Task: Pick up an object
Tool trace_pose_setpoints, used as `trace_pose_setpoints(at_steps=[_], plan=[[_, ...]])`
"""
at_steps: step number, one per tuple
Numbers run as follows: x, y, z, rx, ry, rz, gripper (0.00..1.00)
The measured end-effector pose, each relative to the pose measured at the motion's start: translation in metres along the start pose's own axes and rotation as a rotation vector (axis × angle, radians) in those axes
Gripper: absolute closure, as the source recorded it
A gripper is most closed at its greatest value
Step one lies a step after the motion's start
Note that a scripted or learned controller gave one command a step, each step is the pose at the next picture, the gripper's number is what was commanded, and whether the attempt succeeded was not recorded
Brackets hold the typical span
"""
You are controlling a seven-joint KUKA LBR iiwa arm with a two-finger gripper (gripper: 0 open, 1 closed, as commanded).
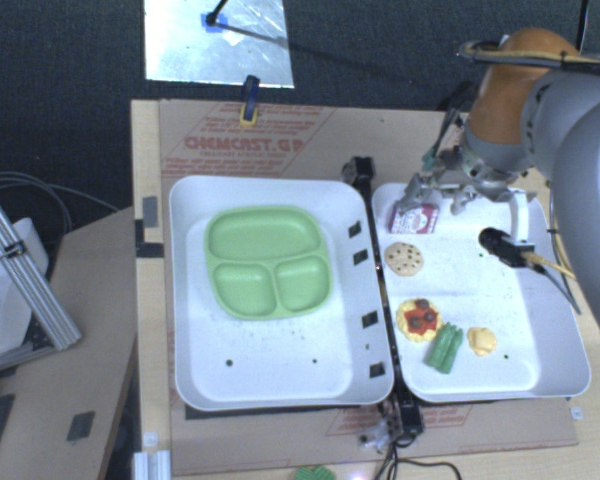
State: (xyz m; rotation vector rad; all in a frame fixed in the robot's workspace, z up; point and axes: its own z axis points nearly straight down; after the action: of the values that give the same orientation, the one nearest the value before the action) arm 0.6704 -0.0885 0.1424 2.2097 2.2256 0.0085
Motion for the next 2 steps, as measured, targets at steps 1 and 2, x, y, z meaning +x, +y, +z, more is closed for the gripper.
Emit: trace_pose_setpoints(at_steps=[1, 2], plan=[[-0.046, -0.004, 0.059, 0.019, 0.004, 0.006, 0.0], [0.02, -0.056, -0.048, 0.003, 0.002, -0.001, 0.0]])
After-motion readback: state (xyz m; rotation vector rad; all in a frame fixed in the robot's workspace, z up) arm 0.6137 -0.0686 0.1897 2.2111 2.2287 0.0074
